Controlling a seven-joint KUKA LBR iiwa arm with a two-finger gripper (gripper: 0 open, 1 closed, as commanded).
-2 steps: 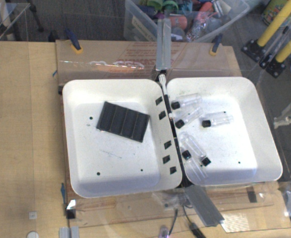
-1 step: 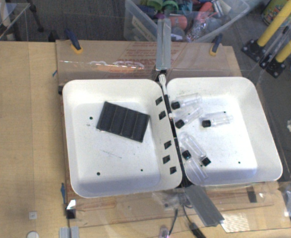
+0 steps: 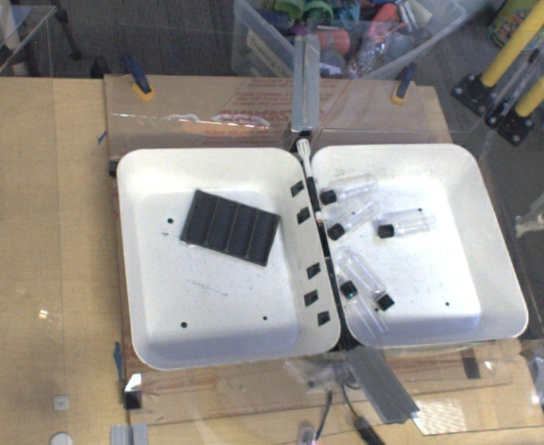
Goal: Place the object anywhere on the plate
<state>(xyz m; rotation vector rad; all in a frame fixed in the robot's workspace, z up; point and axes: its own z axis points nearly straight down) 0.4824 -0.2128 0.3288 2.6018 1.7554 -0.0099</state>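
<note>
In the left bin (image 3: pixel 151 341) a dark ridged plate (image 3: pixel 230 227) lies flat, nearer its far edge. In the right bin (image 3: pixel 494 286), several clear vials with black caps (image 3: pixel 403 223) lie scattered toward its left edge.

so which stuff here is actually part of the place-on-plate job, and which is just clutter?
Job:
- dark ribbed plate, lying in the left bin
- clear vials with black caps, scattered in the right bin

Clutter:
- clear tub of colourful toys behind the bins
- yellow poles at top right
- blue clamps on the cardboard
</note>
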